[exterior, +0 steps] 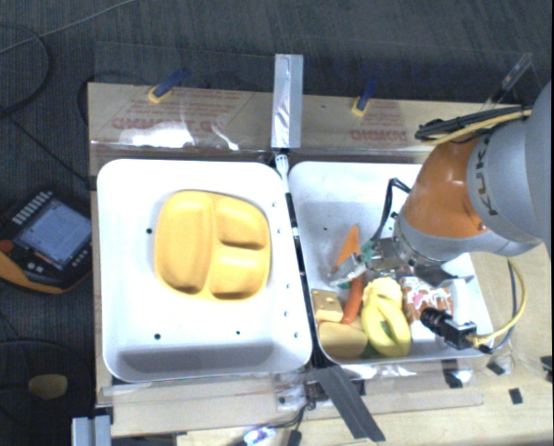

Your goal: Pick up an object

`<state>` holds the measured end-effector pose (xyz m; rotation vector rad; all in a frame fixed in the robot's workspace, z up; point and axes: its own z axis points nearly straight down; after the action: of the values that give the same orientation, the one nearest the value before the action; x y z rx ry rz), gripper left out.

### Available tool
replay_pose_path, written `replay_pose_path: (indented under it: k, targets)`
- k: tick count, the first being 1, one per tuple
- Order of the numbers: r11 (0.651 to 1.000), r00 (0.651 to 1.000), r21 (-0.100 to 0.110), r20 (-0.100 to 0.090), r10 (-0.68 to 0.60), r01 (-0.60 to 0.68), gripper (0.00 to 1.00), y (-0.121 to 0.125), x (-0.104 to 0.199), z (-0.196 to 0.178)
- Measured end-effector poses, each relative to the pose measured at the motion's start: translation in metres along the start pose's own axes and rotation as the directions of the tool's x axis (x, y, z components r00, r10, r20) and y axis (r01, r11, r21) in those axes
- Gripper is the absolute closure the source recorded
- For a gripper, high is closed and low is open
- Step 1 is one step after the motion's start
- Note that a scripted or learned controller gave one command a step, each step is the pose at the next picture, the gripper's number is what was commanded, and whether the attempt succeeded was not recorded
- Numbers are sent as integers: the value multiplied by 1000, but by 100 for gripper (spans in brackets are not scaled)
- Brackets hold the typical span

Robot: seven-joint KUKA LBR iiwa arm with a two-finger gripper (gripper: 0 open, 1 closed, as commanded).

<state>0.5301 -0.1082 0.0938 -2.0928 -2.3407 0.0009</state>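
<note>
The gripper point(370, 260) is lowered into the right bin point(328, 193), above a heap of toy food where a carrot point(349, 243) and a banana point(386, 316) lie. Whether anything is gripped cannot be told, and nothing is seen lifted, so the pick is judged unfinished.

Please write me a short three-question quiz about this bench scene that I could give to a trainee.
1. True or false: the yellow divided plate lies in the left bin.
2. Which bin is the arm's orange band above? A) left bin B) right bin C) neither
3. Fill in: the yellow-green toy lies near the ____ edge of its bin as seen in the camera view.

Key:
1. True.
2. B; the arm reaches in over the right bin, where the small items are crowded together.
3. Lower, next to a tan block.
</note>
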Motion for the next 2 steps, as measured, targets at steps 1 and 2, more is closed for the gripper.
replay_pose_path:
  k: [1, 2]
  targets:
    - [1000, 1000, -12, 4, 17, -17, 0, 53, -10, 5]
    - [1000, 1000, -16, 3, 20, -20, 100, 54, -10, -4]
